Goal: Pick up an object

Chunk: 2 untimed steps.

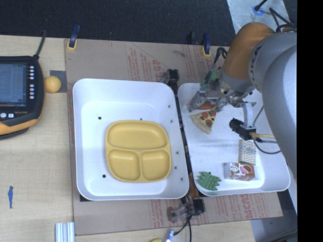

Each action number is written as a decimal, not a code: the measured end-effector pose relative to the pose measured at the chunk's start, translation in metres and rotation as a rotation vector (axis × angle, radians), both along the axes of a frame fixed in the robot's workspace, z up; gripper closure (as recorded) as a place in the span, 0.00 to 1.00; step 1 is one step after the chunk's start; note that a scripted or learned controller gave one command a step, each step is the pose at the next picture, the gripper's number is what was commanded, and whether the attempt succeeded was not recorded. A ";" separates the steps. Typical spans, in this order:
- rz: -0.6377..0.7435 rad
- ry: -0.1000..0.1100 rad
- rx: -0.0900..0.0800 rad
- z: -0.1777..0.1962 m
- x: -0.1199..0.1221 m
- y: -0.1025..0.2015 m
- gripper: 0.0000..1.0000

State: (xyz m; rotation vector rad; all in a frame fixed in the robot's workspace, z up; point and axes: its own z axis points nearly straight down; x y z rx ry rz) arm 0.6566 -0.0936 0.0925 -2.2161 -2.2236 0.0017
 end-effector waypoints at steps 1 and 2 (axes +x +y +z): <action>0.001 0.002 -0.002 -0.001 -0.043 -0.010 0.00; 0.000 -0.001 0.000 -0.001 -0.021 -0.003 0.00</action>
